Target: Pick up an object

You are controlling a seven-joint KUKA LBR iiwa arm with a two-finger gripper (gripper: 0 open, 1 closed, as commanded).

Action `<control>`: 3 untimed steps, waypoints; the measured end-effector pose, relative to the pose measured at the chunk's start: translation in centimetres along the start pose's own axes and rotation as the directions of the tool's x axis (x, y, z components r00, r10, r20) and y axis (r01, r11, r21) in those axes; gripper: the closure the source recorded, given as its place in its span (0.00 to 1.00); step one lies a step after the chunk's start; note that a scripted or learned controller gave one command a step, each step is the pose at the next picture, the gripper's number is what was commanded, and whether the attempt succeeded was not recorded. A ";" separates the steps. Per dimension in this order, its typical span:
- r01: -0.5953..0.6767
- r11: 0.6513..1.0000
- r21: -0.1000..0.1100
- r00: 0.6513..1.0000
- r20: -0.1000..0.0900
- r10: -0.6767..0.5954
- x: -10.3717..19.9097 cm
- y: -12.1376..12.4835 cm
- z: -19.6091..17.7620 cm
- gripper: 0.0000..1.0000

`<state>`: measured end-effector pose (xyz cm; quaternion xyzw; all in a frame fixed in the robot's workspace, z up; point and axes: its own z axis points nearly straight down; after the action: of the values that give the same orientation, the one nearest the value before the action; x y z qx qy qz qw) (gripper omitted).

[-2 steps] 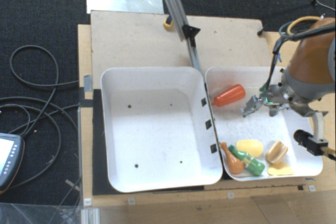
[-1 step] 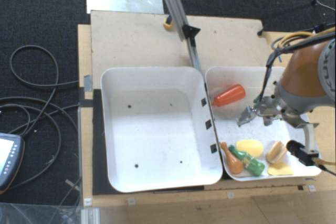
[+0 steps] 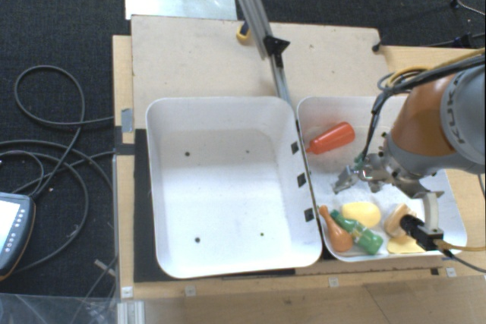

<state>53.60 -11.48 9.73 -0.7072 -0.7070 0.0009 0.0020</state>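
End effector (image 3: pixel 348 177) low inside right bin (image 3: pixel 315 114), finger state impossible to tell. Just beyond: one red-orange piece (image 3: pixel 332 138). Nearer the front rim: one yellow lemon-like piece (image 3: pixel 361 213), one carrot (image 3: pixel 335 231), one green piece (image 3: pixel 361 235), two pale pieces (image 3: pixel 398 218). One left bin (image 3: pixel 220 186) alongside, both on tabletop (image 3: pixel 197 57).

- My arm (image 3: pixel 448 117) is grey, with an orange band (image 3: pixel 418 121) above the wrist.
- Both bins are white: the left bin (image 3: pixel 163 163) and the right bin (image 3: pixel 319 106).
- In the right bin: an orange-red piece (image 3: pixel 332 137), a yellow piece (image 3: pixel 361 213), a green piece (image 3: pixel 363 235), an orange carrot-like piece (image 3: pixel 335 231).
- The bench (image 3: pixel 197 57) is pale beige.
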 end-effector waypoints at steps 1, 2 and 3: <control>0.000 1.000 -0.006 1.000 0.001 0.000 -0.1 0.2 -1.4 1.00; 0.006 1.000 -0.010 1.000 0.002 -0.006 0.7 0.5 -6.0 1.00; 0.005 1.000 -0.012 1.000 0.004 -0.005 -0.4 0.9 -11.5 1.00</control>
<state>54.51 -11.93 21.20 -0.7054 -0.7088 -0.0020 -0.0036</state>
